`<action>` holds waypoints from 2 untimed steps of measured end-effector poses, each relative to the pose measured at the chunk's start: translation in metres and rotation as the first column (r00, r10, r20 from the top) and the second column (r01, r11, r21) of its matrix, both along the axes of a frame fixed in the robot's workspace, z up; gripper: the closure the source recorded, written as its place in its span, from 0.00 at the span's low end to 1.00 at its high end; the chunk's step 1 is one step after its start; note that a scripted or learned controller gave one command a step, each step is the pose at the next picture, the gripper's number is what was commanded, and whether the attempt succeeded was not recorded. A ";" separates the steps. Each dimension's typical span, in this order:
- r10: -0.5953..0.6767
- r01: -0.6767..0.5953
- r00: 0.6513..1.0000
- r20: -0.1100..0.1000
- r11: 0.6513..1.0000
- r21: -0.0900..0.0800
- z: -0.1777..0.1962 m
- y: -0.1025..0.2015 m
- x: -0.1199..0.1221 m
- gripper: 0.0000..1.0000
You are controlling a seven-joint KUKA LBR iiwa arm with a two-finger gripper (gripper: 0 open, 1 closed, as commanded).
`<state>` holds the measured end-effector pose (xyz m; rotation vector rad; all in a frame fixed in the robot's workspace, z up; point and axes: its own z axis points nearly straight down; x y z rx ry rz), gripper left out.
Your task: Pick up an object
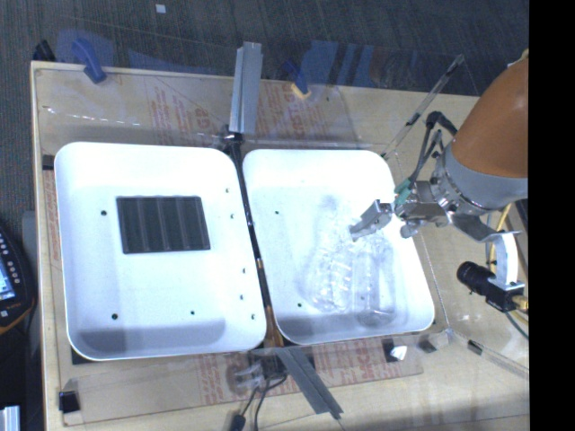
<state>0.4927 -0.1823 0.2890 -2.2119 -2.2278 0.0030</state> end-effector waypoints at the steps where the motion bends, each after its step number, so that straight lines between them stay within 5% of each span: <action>1: -0.231 0.231 0.973 -0.001 0.973 0.000 -0.046 -0.028 -0.015 0.00; 2: -0.154 0.154 0.988 0.005 0.988 -0.002 -0.032 -0.023 -0.015 0.00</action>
